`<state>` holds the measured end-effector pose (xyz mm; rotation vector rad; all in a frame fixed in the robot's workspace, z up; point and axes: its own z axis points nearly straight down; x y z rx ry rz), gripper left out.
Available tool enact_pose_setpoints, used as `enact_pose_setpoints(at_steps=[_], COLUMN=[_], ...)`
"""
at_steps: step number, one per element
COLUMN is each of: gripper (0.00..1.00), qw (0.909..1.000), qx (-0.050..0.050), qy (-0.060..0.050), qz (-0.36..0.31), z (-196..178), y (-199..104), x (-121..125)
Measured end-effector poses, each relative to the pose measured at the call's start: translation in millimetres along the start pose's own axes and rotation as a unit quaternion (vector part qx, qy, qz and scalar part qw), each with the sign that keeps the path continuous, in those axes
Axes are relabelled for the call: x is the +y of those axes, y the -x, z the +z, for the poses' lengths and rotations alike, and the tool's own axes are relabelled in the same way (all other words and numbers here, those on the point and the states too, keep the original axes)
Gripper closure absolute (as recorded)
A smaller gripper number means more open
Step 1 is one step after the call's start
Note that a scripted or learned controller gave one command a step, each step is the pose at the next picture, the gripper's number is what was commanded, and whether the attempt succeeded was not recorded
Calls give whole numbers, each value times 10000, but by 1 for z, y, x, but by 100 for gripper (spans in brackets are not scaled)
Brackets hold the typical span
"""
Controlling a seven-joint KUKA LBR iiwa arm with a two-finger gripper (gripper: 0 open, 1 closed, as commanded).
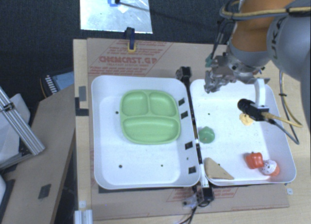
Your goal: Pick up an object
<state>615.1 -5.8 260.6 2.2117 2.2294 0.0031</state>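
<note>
Nearest cam: tan wedge (217, 169) in front-left corner of R bin (228, 138), lying flat, just beside the wall shared w/ L bin (146, 162). Its long axis runs roughly left-to-right along the front wall, w/ the thin end pointing right.

Orange piece (252, 160) and white ball (269, 168) sit side by side near the front-right corner, about touching, apart from the wedge. Green lump (206, 134) is mid-bin on the left, close to the shared wall; roundish, so no clear long axis. Yellow bit (246, 119) lies further right, partly hidden, so I can't tell its direction.

L bin holds one pale green divided plate (149, 116), flat and about centred, w/ its two small sections toward the back. Both bins sit side by side on the counter (80, 72).

My gripper (212, 86) is over the R bin's back-left corner, close to the shared wall. I can't tell if it's open or closed, or if it touches the bin floor. Nothing shows in its grasp. Green lump is the nearest object, still well apart toward the front; yellow bit is off to its right. No object lies between gripper and lump.
</note>
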Motion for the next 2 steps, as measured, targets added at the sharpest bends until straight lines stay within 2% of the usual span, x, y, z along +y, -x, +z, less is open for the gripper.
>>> enact_pose_setpoints(at_steps=[2], gripper=[100], qw=[10000], qx=[7], qy=[0], qz=[-11], z=[23], y=[-115], x=[38])
